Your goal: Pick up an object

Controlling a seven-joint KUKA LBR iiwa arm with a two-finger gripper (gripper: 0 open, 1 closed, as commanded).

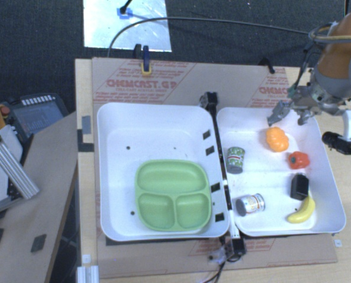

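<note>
Six things sit in the right bin (331, 214): an orange (276, 139), a red pepper (298, 159), a black block (299, 186), a banana (302, 211), a green-labelled can (235, 158) standing up and a silver can (251, 204) lying on its side. The left bin (113, 158) just has a green divided tray (173, 194) in it. The gripper (290, 114) hangs over the far right corner of the right bin, just beyond the orange, with its two fingers spread apart and nothing between them. The orange is the nearest thing, so I'd guess that's the pick. It looks like toy fruit, so probably light and hard, but it's round and smooth, which means it'll want to squirt out if the fingers close off-centre. Best bet is to come straight down and pinch across the widest part. It has clear space around it, with the pepper close by but apart, so the fingers should fit on either side. If that fails, the black block looks easier, with flat sides and no rolling. The silver can on its side looks like it would roll away.
</note>
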